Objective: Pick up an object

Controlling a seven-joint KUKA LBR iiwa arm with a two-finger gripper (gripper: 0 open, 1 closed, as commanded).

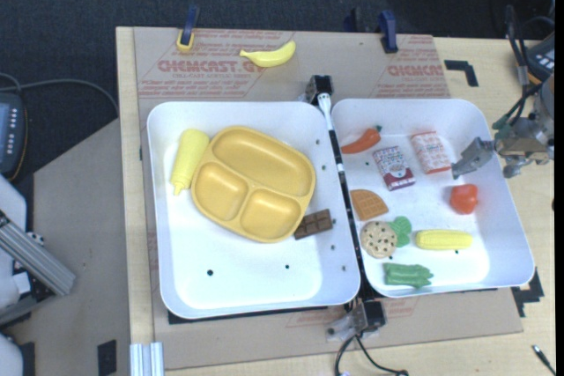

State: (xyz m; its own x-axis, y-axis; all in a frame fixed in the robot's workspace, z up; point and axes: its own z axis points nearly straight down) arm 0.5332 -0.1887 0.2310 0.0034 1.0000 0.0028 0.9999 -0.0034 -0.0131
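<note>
nothing is lifted yet: grey two-finger tool [480, 156] hangs above small round red toy tomato [464, 198], grip state unclear, pickup remaining.

Banana [269, 55] on brown board [220, 66] above left bin; blue clamps [189, 18] at board's far edge.

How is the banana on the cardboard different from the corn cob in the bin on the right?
The banana lies outside both bins, on the cardboard at the top; the corn lies inside the right bin. The banana is curved and smooth; the corn is straight, with a bumpy look. The banana lies alone; the corn has a cookie and a red tomato nearby. Both are yellow toy foods lying flat.
</note>
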